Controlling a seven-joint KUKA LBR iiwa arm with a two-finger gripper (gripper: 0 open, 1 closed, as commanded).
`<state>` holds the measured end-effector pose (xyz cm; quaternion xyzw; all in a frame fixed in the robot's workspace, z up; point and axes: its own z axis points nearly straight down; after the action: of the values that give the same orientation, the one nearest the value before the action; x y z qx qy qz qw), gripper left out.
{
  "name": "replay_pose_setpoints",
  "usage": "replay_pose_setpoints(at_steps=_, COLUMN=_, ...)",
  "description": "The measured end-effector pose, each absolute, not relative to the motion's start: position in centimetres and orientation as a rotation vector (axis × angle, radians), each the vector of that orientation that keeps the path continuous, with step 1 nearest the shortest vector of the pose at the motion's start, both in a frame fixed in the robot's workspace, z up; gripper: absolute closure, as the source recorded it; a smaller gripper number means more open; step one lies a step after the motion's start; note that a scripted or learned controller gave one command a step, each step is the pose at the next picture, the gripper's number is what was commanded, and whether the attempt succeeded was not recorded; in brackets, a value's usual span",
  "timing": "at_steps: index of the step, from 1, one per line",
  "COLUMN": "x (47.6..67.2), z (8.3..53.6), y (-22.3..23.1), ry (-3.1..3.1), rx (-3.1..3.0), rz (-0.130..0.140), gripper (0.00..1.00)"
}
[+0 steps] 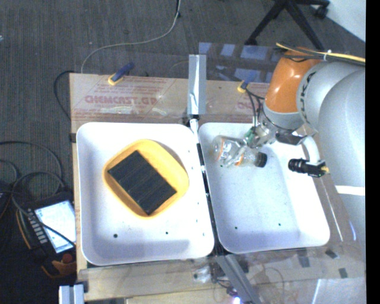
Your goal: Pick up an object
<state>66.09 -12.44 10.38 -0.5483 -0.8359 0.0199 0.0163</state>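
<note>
The gripper (256,138) hangs low over the crumpled clear object (233,151) at upper centre-right; its grip state I cannot tell; next seemingly calls for a firm close and lift.

The floor (71,35) is dark grey carpet and takes up the top and left of the frame. A thin pale cable (155,37) curls across it near the top middle. More dark cables (35,157) loop on the floor at the left edge. In the lower left corner lies a small device with a bright screen (56,222). At the top right stand the black legs of a stand (294,15). The bench (136,98) is light brown board with faded red letters. Two blue and yellow clamps (120,73) grip its far edge. Light is even and soft.
</note>
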Motion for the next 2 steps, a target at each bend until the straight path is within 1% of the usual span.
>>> replay_pose_setpoints(at_steps=2, x=65.89, z=10.37, y=-12.17, ry=-2.524, rx=-1.799, rz=0.063, gripper=0.0)
